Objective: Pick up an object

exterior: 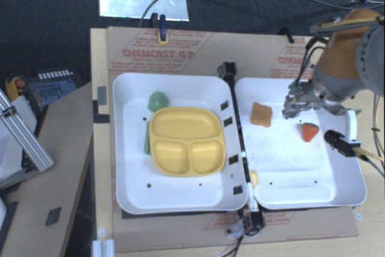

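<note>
In the right bin (pixel 301 189) a tan, bread-like piece (pixel 261 115) lies near the back left, and a small orange-red piece (pixel 309 132) lies to its right. A small yellow bit (pixel 254 178) rests against the bin's left wall. My gripper (pixel 293 108) hangs over the right bin between the tan piece and the orange-red piece, a little behind both. Nothing shows between it and either piece.
The left bin (pixel 129 189) holds a yellow divided tray (pixel 186 140) with a green object (pixel 157 102) sticking out behind and to its left. A black divider (pixel 234 129) runs between the bins. The grey arm with its orange band (pixel 349 54) comes in from the right.
</note>
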`<state>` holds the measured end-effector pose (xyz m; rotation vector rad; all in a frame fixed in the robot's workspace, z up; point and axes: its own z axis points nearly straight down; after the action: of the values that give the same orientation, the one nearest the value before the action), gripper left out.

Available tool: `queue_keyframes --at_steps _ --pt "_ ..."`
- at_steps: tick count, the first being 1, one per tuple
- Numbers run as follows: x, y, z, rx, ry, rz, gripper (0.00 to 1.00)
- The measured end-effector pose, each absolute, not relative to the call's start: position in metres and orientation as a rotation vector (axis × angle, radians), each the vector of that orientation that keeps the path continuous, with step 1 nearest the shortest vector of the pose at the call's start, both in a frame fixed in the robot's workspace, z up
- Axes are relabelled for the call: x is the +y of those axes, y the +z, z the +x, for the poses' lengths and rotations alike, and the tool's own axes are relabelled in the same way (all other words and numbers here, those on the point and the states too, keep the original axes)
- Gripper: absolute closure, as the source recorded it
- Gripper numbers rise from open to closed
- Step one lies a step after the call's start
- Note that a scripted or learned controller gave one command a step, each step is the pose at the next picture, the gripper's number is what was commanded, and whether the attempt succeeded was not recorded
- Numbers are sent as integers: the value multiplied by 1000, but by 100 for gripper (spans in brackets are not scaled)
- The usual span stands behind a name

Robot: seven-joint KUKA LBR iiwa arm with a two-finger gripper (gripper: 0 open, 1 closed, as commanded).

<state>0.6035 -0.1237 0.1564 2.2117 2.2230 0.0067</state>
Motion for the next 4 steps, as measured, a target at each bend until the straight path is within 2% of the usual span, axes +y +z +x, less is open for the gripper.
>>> queue_keyframes --at_steps 1,2,3,4 --pt "-122 217 614 2223 8 2210 100" --pt "-122 223 615 2226 3 2213 100" --pt "-73 233 614 2232 4 2211 100" --pt "-18 221 608 2233 4 2212 100"
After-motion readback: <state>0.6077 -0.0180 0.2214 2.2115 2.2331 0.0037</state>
